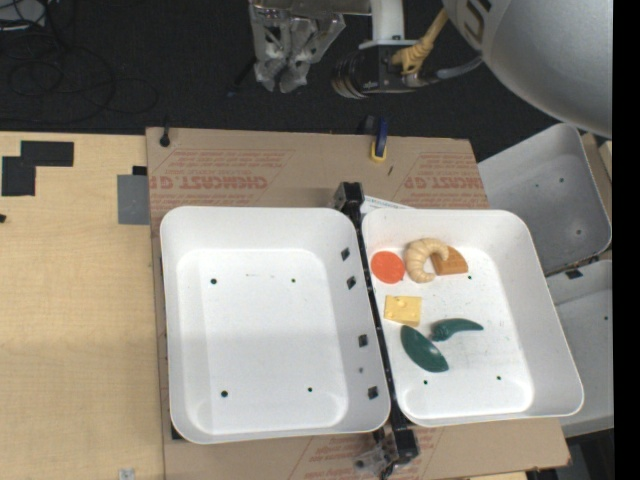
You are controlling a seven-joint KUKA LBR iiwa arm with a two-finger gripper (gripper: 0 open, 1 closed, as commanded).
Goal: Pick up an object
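Inside the right bin (540, 298) lie an orange disc (387, 265), tan croissant (434, 258), yellow cheese square (403, 310) and two dark-green pieces (438, 342); the hand (287, 63) hangs high above the bins, grip unclear.

The brown cardboard sheet (250, 173) under the two bins carries red print, upside down from this view, reading roughly "OHMCRZT GP"; the print recurs at its far right and near edge, too partial to read. The arm's grey housing (540, 38) shows large dark letters, apparently "UR", cut off.
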